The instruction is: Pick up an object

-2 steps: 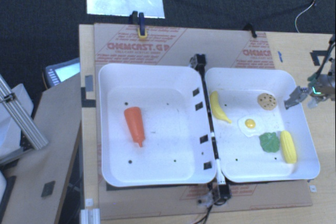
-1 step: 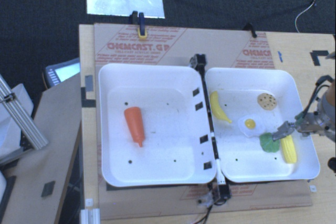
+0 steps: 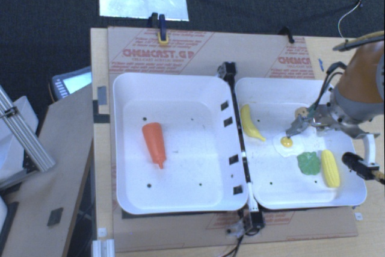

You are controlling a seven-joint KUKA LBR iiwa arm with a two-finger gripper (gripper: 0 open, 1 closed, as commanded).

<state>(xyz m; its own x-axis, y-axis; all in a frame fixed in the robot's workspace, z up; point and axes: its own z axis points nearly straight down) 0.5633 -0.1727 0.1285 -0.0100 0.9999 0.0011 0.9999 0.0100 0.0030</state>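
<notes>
The gripper (image 3: 299, 126) hung low in the right bin (image 3: 264, 198), its tip just above the fried egg (image 3: 288, 144); whether it was clenched could not be told. Beside the egg lay a green piece (image 3: 308, 163) and a corn cob (image 3: 329, 168) toward the outer wall, a banana (image 3: 249, 123) near the divider. Bare floor remained along the near rim. The carrot (image 3: 154, 142) lay alone in the left bin (image 3: 129, 201), open room all round.
</notes>
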